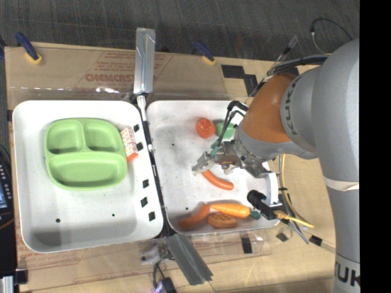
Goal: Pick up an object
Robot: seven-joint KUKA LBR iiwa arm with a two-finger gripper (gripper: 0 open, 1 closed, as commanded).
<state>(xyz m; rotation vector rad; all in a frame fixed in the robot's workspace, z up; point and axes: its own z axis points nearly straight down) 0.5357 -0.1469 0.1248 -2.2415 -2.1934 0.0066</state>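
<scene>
My gripper [203, 163] hangs low over the middle of the right bin [177, 121], with the grey arm and its orange band [269, 112] reaching in from the right. Just below and right of the gripper tip lies an orange sausage [218, 179], close to it but not seen held. A red tomato-like ball [205, 127] and a small green item [221, 130] sit behind the gripper. Along the bin's front wall lie a carrot [230, 210], a second reddish sausage [193, 217] and a brown cookie [221, 221].
The left bin [30, 182] holds a green divided tray [85, 152], with a small patterned packet [128, 140] and an orange scrap [132, 157] at its right edge. Black clips line the wall between the bins. Cables [287, 215] hang by the right bin's front corner.
</scene>
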